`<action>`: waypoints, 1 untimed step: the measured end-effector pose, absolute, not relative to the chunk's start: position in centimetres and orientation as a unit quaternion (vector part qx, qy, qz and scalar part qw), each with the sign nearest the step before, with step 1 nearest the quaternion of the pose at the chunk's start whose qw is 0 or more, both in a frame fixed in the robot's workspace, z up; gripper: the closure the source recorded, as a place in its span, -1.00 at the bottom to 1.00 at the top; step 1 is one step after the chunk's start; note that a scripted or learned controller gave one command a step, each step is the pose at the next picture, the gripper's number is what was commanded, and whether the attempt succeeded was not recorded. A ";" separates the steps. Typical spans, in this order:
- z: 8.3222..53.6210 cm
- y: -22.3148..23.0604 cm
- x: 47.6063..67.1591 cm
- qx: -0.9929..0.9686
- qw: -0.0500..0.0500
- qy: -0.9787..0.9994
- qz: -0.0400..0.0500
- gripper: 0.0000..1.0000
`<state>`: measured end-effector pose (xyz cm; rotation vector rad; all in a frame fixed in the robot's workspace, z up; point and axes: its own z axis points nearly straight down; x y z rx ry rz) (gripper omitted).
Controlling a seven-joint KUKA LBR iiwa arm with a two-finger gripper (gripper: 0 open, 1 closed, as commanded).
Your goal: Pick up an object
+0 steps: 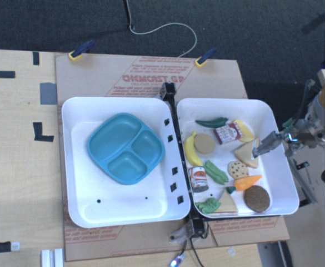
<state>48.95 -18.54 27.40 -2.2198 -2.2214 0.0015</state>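
Toy food fills the right bin point(270, 113): cheese wedge point(245, 153) just under the gripper point(260, 147) tip, cookie point(236, 169) and carrot point(246, 182) below-left of it. Can't tell if gripper is apart or together. Blue plate point(126, 147) far left, in the left bin point(73, 149).

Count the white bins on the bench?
2. The left bin holds a blue plate; the right bin holds the toy food, with the gripper over its right side. None look hidden.
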 end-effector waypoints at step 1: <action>44.5 -10.3 48.5 -0.703 -0.007 -0.711 -0.006 -1.00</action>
